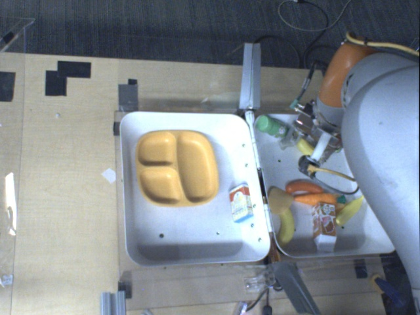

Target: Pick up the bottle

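Tray [177,166], carton [241,202] in left bin [184,236] — bottle [270,125] in right bin [285,166], far corner.

Green plastic bottle [270,125], smooth white plastic bin [187,236], matt yellow tray [197,169].

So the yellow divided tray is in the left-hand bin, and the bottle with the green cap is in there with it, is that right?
Not quite. The yellow divided tray is in the left-hand bin, but the bottle with the green cap lies in the right-hand bin, near its far left corner. The camera view shows this.
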`<state>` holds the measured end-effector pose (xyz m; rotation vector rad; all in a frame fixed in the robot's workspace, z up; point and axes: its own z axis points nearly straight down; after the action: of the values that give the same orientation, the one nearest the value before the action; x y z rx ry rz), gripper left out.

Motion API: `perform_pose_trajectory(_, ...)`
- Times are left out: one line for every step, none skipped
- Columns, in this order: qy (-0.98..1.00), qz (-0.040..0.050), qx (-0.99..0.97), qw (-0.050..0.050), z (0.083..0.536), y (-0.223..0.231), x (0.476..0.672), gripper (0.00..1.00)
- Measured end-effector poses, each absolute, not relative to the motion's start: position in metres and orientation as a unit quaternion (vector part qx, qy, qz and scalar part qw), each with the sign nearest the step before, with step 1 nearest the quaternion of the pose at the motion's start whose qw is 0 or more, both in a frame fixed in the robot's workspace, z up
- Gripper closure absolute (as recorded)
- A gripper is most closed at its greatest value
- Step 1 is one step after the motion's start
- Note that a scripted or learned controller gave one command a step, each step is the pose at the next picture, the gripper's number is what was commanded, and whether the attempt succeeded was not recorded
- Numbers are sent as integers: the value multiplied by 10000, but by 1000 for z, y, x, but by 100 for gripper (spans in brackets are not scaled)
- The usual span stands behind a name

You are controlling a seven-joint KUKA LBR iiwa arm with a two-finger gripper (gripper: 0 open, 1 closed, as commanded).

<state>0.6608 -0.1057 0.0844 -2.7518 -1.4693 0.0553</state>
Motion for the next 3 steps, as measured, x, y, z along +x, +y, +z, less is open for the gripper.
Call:
perform_pose_trajectory(-3389, 193, -9405, 168, 85, -168, 661, 0)
perform_pose_trajectory(-3363, -7, -9418, 10, 87, -181, 621, 0)
perform_pose_trajectory(-2511, 69, -9679, -10, 88, -101, 650, 0)
